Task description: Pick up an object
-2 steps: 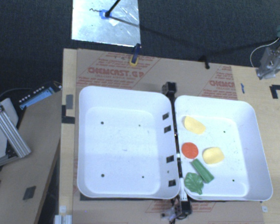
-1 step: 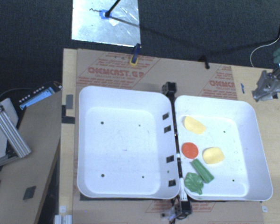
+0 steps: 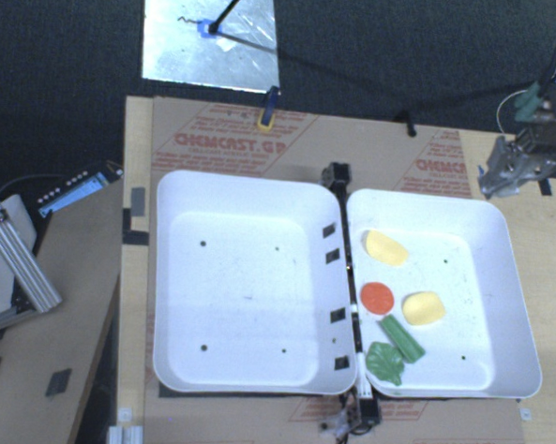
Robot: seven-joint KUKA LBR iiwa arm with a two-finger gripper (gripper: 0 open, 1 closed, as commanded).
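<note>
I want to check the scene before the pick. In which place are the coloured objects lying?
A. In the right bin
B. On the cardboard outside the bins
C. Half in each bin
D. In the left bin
A: the two yellow pieces, the red disc and the green object all lie inside the right bin, near its left wall; the gripper is above that bin's far right corner.

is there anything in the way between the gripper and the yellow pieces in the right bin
Nothing visible. The gripper sits above the right bin at its far right corner, and bare white floor lies between it and the yellow pieces.
</note>
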